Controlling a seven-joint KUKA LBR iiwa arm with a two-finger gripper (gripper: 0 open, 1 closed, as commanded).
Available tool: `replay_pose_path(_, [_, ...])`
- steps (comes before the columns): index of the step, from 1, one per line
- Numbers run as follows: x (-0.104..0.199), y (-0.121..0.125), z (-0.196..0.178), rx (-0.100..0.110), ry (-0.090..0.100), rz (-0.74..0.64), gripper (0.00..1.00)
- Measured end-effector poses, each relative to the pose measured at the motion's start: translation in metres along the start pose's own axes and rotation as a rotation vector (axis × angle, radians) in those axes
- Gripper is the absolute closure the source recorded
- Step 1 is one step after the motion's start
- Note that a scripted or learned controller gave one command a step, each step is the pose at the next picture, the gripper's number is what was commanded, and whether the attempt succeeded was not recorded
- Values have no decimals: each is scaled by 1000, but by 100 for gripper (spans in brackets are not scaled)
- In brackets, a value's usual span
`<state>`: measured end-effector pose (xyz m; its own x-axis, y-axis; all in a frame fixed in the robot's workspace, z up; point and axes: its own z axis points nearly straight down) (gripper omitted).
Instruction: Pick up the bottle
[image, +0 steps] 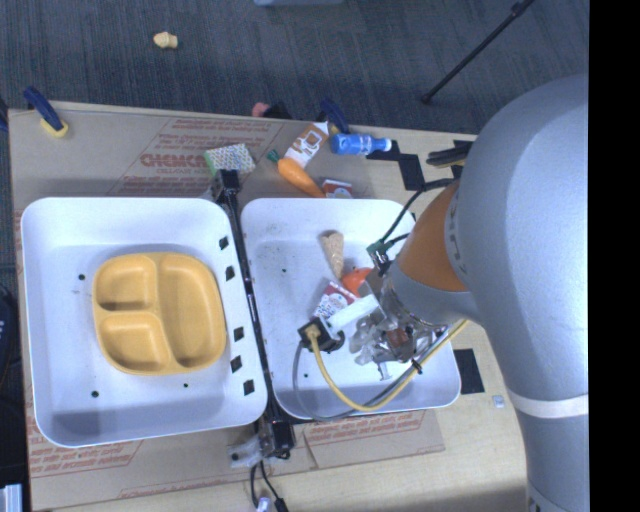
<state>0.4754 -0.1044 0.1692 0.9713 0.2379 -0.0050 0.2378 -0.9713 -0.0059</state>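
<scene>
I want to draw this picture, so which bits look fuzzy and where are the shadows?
In the camera view, the grey arm sits close to the lens and looks soft and huge; the yellow plate looks sharper; a soft shadow lies along the left bin floor's near edge; the end effector area is cluttered and hard to read.

The arm (520, 250) hides the right bin's (270, 300) far side and the end effector's (385, 340) fingers.

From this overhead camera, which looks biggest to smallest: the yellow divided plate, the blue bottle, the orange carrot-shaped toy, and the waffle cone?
1. Yellow divided plastic plate, by far the largest.
2. Orange carrot-shaped toy and small blue bottle look about alike; I won't rank them.
3. Tan waffle cone looks slightly smaller, though that is close.
</scene>
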Motion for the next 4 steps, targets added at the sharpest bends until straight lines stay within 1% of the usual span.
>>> replay_pose_path(1, [-7,30,-53,-1,2,28,100])
replay_pose_path(2, [-9,35,-33,0,0,33,100])
replay_pose_path(3, [-4,18,-20,0,1,32,100])
replay_pose_path(4, [9,-33,-45,-2,2,-109,100])
